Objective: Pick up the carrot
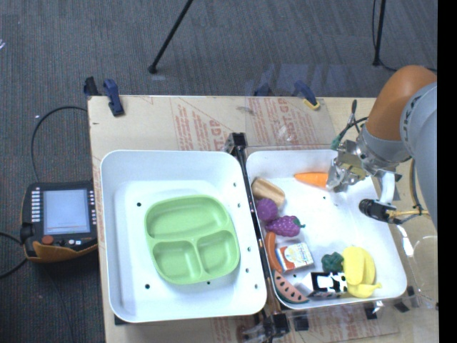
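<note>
- Overhead, the grey arm reached in from the right edge, its orange band above the wrist, the wrist bent down over the back part of the right bin.
- Its fingers pointed down and leftward at the bin floor; whether they stood wide, narrow or closed on anything could not be told from this slant.
- The carrot lay flat on the bin floor just left of the fingers, its thick end touching or nearly touching them, its tip pointing away to the left.
- Farther left of the fingers sat a bread roll, and below it purple grapes.
- Well in front of the fingers, toward the near rim, lay a small juice carton, a watermelon slice, broccoli and yellow bananas.
- Far to the left of the fingers, the left bin held a green divided plate.
- Both bins rested on the table, with a teach pendant on the floor beyond its left edge.
</note>
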Controlling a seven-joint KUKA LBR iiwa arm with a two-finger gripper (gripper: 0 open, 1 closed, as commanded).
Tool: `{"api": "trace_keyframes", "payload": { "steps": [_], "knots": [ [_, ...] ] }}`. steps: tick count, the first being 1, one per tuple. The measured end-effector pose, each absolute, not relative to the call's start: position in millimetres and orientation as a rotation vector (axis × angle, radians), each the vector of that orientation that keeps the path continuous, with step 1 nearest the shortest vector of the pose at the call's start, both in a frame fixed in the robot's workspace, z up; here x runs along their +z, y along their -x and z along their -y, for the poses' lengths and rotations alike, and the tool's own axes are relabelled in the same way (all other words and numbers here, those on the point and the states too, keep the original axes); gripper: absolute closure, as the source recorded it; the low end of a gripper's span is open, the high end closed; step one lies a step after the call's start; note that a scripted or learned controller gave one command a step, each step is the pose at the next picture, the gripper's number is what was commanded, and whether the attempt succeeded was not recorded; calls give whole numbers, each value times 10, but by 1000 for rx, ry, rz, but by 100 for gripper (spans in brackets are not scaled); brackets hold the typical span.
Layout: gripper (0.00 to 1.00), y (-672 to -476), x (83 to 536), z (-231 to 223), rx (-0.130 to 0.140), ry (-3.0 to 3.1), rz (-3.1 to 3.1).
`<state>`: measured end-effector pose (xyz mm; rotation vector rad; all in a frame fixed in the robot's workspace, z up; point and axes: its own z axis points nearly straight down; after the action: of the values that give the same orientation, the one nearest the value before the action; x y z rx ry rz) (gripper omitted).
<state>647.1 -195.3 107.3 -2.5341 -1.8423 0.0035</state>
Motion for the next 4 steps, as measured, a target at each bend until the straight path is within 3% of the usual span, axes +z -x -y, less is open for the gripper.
{"api": "trace_keyframes", "payload": {
  "steps": [1,2,3,4],
  "knots": [
    [0,-6470,1068,1950,5,2533,1843],
    [0,-6461,874,1970,-2,2613,1724],
    [100,-6469,975,1957,0,2607,1734],
    [100,-5455,854,1827,7,2531,1844]
  ]
}}
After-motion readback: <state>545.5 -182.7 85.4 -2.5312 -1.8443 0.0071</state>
